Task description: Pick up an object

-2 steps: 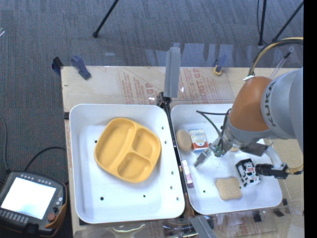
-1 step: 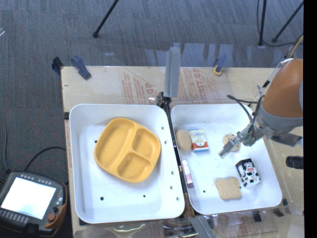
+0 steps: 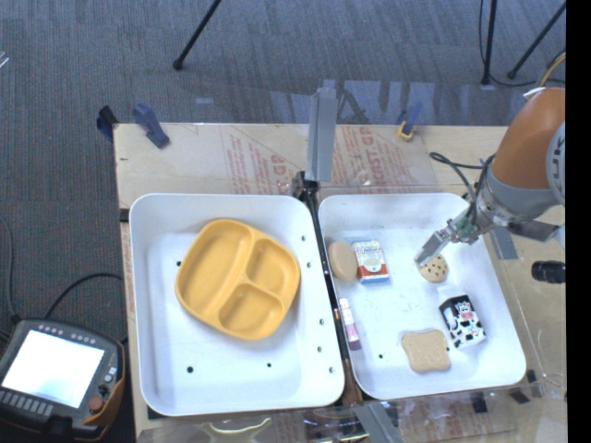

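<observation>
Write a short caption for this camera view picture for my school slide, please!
Robot gripper hovers by a cookie in the right bin; a yellow plate sits in the left bin.

The arm [image 3: 531, 155] is cut off by the right edge. The claw [image 3: 432, 247] is too small to judge. The tablet [image 3: 55, 377] runs past the bottom-left corner.

two bins, seven things in them

left bin [image 3: 148, 247]: one yellow divided plate [image 3: 238, 278]. right bin [image 3: 499, 340]: one cookie [image 3: 432, 268], one toast slice [image 3: 425, 351], one bun [image 3: 343, 260], one small box [image 3: 371, 260], one black-and-white carton [image 3: 462, 321], one slim tube [image 3: 350, 323].
</observation>
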